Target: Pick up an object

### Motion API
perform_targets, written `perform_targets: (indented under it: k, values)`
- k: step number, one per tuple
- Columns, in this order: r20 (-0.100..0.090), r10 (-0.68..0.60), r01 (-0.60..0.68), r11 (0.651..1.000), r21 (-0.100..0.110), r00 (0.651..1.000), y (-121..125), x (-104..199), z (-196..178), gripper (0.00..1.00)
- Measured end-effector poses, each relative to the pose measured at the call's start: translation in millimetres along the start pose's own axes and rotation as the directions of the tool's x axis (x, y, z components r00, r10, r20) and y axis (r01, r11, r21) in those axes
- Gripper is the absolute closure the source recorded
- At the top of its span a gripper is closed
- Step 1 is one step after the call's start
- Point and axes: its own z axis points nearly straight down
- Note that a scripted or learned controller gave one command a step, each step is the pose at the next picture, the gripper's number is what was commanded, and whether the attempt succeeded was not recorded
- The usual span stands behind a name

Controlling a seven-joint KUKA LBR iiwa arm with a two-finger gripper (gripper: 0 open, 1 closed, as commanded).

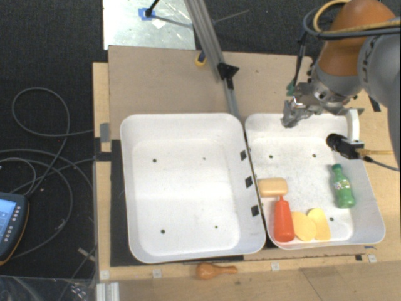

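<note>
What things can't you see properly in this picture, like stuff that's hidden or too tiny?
- The claw, camera view: small and dark, seen from above, so open or shut cannot be told.
- The arm: cut off by the right edge.
- The green bottle: label too small to read.
- The two yellow pieces beside the orange bottle: they overlap, and what they are is unclear.
- The screen device: cut off by the left edge.

Both bins [188,127] are white. The right one holds a green bottle [343,187], an orange-red bottle [283,221], yellow pieces [311,226] and a tan block [272,187].
</note>
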Motion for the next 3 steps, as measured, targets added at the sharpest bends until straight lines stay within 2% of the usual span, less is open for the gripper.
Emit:
perform_targets:
  k: [2, 3]
  values:
    - [0.0, 0.0, 0.0, 1.0, -0.002, 1.0, 15, 112, 3, 1.0]
    - [-0.001, -0.001, 0.001, 1.0, -0.003, 1.0, 11, 170, -17, 1.0]
